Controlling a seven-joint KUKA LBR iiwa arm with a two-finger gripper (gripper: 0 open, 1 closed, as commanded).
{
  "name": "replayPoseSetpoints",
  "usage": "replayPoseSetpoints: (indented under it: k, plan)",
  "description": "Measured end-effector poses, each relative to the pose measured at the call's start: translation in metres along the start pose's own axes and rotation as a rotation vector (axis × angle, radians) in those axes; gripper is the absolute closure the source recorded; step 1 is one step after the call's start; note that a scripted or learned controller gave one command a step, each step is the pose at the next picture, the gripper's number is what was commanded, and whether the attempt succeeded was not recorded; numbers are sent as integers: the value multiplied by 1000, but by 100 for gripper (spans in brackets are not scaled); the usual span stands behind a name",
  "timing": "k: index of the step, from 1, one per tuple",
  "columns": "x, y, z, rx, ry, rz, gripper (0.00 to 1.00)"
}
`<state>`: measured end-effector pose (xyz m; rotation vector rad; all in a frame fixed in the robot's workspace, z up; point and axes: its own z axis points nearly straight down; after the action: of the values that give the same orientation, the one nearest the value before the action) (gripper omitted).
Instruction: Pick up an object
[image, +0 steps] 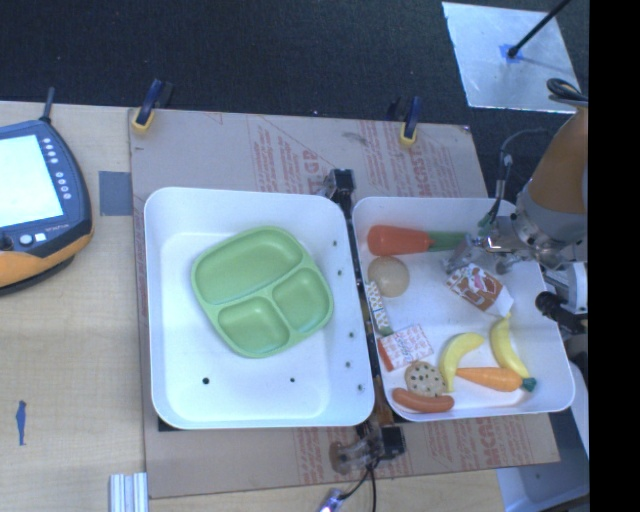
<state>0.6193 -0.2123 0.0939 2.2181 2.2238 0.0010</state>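
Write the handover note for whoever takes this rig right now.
Gripper: low over the right bin, at its upper right, by the packet; nothing seen held.
Right bin: carrot along the top, egg, carton, cookie, sausage, two bananas, second carrot.
Left bin: green tray.
Done: nothing lifted.
Left: grasp an object and lift it.

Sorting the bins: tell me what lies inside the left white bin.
The left white bin holds one green divided plate, its three compartments bare. A few dark specks dot the bin floor. Whatever is under the plate is covered.
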Motion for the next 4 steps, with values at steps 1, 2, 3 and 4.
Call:
replayPoseSetpoints:
  k: [1, 2, 3, 4]
  plan:
    - [81, 32, -1, 12, 0, -5, 0]
    - [57, 38, -82, 1, 0, 0, 0]
    - [26, -34, -44, 7, -1, -2, 0]
    - [34, -114, 3, 7, 1, -3, 0]
